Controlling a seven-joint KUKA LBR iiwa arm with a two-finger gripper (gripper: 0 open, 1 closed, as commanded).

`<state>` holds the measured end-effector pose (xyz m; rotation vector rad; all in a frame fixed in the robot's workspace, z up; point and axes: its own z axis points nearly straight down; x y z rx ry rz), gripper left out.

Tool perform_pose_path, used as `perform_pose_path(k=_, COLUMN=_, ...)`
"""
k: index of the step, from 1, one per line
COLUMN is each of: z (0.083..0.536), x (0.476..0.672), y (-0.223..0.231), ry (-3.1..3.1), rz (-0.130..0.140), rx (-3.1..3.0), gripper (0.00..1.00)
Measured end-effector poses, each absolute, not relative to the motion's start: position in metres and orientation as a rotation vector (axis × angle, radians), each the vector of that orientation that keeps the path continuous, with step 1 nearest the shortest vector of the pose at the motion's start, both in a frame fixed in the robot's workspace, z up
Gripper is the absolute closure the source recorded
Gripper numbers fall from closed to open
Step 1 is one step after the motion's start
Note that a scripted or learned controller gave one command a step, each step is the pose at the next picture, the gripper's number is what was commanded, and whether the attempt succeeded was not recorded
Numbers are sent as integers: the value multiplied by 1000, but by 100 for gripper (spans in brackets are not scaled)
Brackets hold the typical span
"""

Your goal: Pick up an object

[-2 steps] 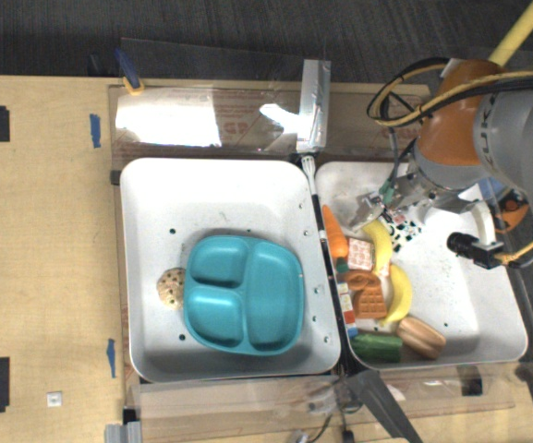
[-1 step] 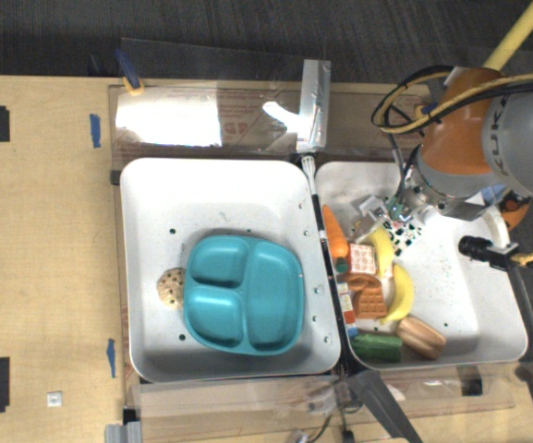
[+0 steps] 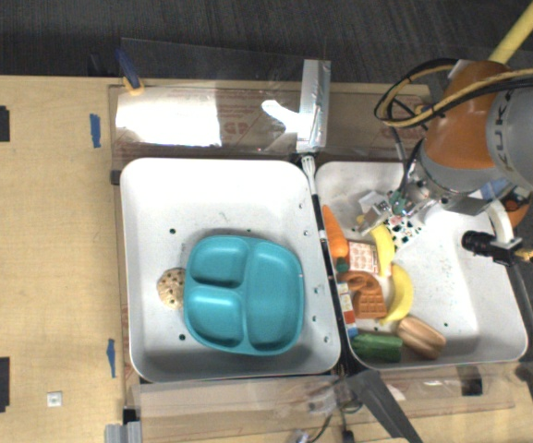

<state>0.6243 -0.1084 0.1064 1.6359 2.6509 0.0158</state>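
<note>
In the far part of the right bin [image 3: 488,335], low over the white floor, the gripper [image 3: 398,212] at the end of the grey arm [image 3: 515,137], under its orange band [image 3: 460,127]. Whether spread or pressed together, impossible to tell at this angle and size. Right at the tip, a small cluster of pale and speckled bits, too small to name, touching or just under the gripper; not clearly pinched.

Just toward the near side from there, a yellow banana [image 3: 393,280], curved, running along the bin's left half. Beside the banana on its left, an orange waffle-like piece [image 3: 366,293], and past that, against the wall between the bins, an orange carrot [image 3: 335,233] lying lengthwise. Nearer still, in the bin's near left corner, a green cucumber [image 3: 377,345] and a brown bread roll [image 3: 420,336], touching or nearly so. All of these well clear of the tip except the banana's far end, which lies near.

Farther out, in the left bin [image 3: 155,192], a teal divided plate [image 3: 245,293] with a speckled cookie [image 3: 170,287] at its left edge. Around both bins, the wooden desk [image 3: 35,247].
</note>
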Motion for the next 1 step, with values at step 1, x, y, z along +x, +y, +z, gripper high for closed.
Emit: perform_pose_path(k=1, z=116, x=625, y=-108, ry=2649, rz=18, rx=1634, gripper=100)
